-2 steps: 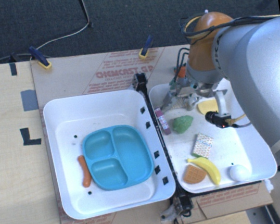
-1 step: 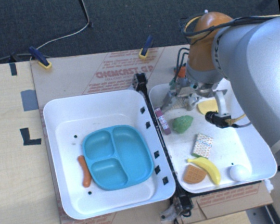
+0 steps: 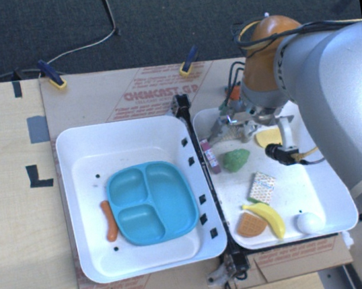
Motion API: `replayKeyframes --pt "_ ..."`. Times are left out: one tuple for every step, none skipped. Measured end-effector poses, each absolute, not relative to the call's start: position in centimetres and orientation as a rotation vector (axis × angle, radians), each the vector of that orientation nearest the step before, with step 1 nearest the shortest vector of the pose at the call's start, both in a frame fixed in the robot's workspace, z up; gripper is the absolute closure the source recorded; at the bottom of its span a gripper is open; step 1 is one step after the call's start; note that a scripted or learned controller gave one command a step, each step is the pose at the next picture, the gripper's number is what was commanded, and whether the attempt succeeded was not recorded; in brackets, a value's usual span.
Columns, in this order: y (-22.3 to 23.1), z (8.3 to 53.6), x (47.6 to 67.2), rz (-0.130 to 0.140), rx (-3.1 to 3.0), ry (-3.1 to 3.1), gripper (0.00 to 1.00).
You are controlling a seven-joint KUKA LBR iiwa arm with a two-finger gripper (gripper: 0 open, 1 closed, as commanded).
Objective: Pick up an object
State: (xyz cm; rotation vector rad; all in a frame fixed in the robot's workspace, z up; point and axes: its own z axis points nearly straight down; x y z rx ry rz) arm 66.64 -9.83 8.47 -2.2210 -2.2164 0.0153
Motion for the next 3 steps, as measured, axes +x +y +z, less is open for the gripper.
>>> replayKeyframes --pt "-9.9 8.6 64.8 0.002 -2.223 -2.224 0.00" --pt "-10.3 11.8 66.9 0.000 -2.220 -2.224 0.00" --pt "-9.8 8.5 65.5 0.001 -2.223 -2.224 0.00"
